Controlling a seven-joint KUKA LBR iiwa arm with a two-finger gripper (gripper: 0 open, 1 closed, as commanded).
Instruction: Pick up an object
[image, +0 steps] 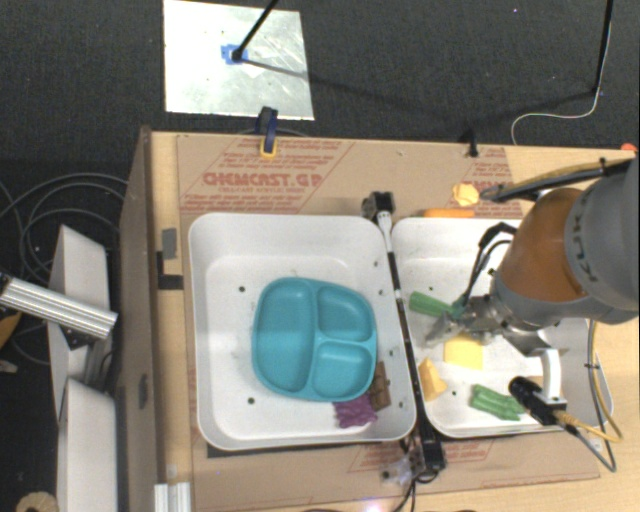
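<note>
How far the end effector (452, 318) is open cannot be told; a green piece (430, 303) touches it, a yellow block (463, 353) lies just below.

The arm (570, 255) runs off the picture's right edge and covers much of the right bin (430, 235). The end effector (462, 318) is blurred, so its fingers cannot be made out. A purple thing (352, 412) and a brown thing (381, 388) lie partly hidden under the blue plate (312, 338).
</note>
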